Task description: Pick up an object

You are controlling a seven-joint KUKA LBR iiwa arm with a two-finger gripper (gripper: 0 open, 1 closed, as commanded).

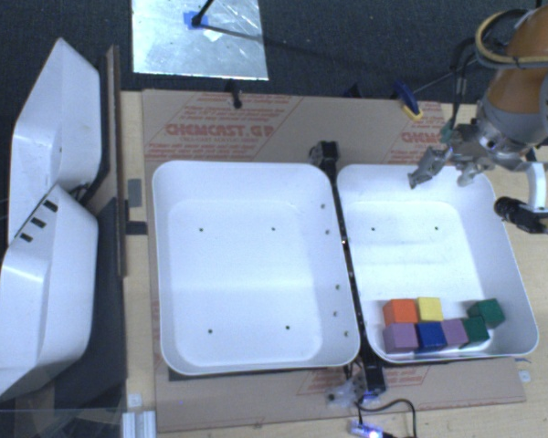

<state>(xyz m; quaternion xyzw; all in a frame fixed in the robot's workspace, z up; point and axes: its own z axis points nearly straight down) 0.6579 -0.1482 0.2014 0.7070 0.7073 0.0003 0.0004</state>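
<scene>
Gripper [446, 172] hangs over the right bin's [521, 281] far rim, fingers spread and empty; blocks [429, 322] cluster well apart at near edge.

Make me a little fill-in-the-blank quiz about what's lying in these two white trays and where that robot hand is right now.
1. All the coloured blocks lie in the ____ bin.
2. The yellow block touches the ____ block on its left.
3. The gripper is above the far rim of the right bin, with ____ between its fingers.
4. The blocks are bunched along the bin's ____ edge.

Missing words: right; orange; nothing; near
</scene>
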